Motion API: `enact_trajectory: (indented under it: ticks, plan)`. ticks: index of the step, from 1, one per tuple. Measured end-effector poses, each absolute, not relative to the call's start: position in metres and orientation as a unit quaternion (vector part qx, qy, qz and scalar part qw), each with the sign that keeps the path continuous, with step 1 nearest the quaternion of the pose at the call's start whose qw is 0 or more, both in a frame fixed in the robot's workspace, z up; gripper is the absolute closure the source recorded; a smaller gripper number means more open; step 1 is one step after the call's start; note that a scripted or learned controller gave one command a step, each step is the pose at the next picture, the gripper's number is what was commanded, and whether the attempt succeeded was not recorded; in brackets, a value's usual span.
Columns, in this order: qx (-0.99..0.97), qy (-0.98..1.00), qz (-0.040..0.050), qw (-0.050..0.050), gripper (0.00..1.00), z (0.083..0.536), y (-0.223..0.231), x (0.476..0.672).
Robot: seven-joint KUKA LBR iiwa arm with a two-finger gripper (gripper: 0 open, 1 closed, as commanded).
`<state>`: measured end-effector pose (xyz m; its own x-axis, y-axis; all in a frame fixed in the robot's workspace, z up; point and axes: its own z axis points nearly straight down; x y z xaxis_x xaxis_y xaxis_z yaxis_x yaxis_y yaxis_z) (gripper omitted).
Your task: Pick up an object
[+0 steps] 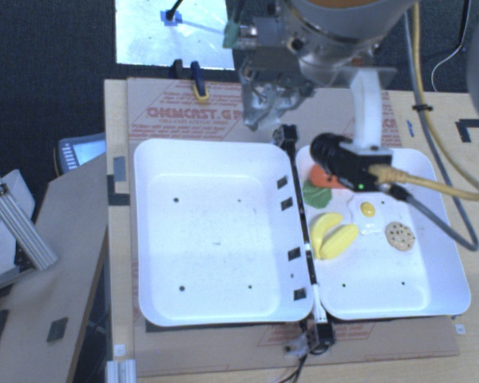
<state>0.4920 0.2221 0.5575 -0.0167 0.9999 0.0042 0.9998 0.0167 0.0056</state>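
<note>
A robotics lab: white bins point(215, 238) on a cardboard-covered bench point(184, 114), cables point(431, 186), aluminium framing point(16, 222).

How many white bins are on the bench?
2: the left bin and the right bin, side by side. The right bin's far corner is partly hidden by the arm.

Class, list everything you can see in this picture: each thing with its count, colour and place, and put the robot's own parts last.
Bins: two, white, side by side on the bench.
Bananas: what looks like two, yellow, in the right bin near the divider.
Fried egg: one, white with a yellow yolk, right bin, right of the bananas.
Cookie: one, tan with dark specks, right bin, right of the egg.
Orange and green piece: one, perhaps a carrot, right bin, partly under the black device.
Clamp: one, yellow and black, on the board behind the left bin.
Black device: one, with a yellow cable, over the right bin.
Arm: one, grey with an orange band, top.
</note>
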Motion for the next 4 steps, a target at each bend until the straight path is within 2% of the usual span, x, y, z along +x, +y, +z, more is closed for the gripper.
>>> enact_trajectory:
  ticks: [1, 2, 3, 4]
  plan:
    - [0.700, 0.714, 0.0029, 0.000, 0.00, 0.557, 0.222, 0.492]
    - [0.699, 0.715, 0.0043, 0.000, 1.00, 0.568, 0.222, 0.492]
    - [0.705, 0.709, -0.0072, -0.003, 1.00, 0.417, 0.234, 0.485]
    - [0.708, 0.707, 0.0000, 0.000, 1.00, 0.405, 0.219, 0.520]
